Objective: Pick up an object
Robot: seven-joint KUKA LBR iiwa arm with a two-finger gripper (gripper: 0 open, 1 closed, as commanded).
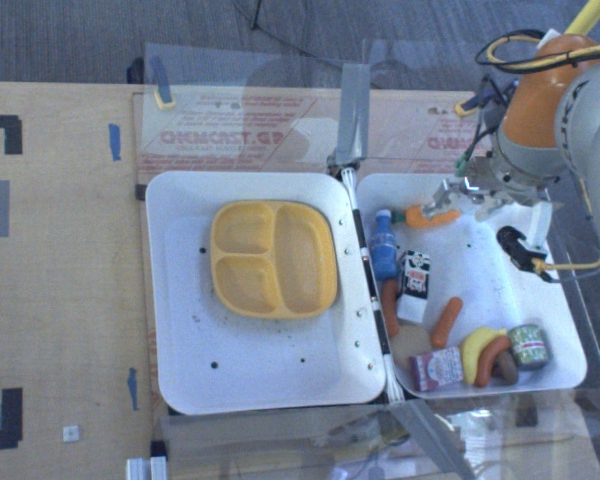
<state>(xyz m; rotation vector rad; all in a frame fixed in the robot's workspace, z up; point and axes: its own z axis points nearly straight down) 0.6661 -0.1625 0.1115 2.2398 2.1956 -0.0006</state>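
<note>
1. Camera view looks down on the surface (60, 268), and you can see two white bins side by side on it.
2. The bin on the left of the view (180, 368) has a yellow plate (275, 258) in it. The plate has three parts and lies flat near the middle of that bin.
3. Your arm (545, 108) comes in from the right. The end effector (448, 204) is over the far end of the bin on the right (485, 268).
4. You cannot tell if the end effector is spread or pressed together.
5. An orange piece (432, 218) lies right at the tip of the end effector. You cannot tell if it is pinched or only close by.
6. A blue bottle (383, 250) lies along the left wall of the right bin, just beside the orange piece.
7. A small black and white carton (415, 276) sits just to the right of the bottle.
8. An orange stick shape (446, 321) lies tilted near the carton, more to the middle of the bin.
9. At the near end of that bin, a pink packet (438, 368), a yellow banana (480, 345) and a green can (528, 346) sit close together.
</note>
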